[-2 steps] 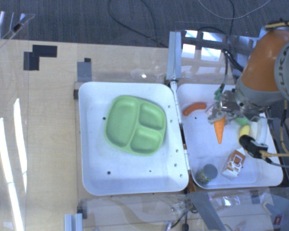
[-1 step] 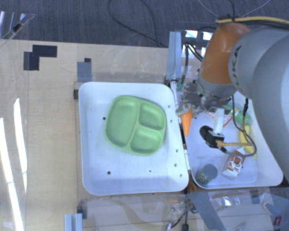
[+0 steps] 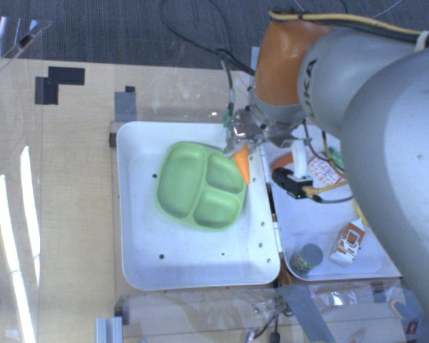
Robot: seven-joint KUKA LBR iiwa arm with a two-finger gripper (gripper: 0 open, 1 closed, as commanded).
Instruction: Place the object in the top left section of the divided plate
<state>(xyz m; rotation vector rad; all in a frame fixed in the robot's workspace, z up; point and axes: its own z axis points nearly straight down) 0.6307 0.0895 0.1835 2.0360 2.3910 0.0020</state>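
A light green divided plate (image 3: 184, 183) lies in the left white bin (image 3: 171, 263), toward its upper right. It has one large section on the left and two smaller ones on the right. A small orange carrot-like object (image 3: 242, 167) hangs tilted over the plate's right rim, beside the upper right section. Its top end sits between the fingers of my gripper (image 3: 236, 148), which is shut on it. The grey arm with the orange band reaches down from the upper right and hides the back of the right bin.
The right bin (image 3: 300, 227) holds a small grey-lidded jar (image 3: 309, 257), an orange and white carton (image 3: 349, 241) and a white and red packet (image 3: 322, 170). A ridge between the bins runs just right of the carrot. Cables loop behind the bins.
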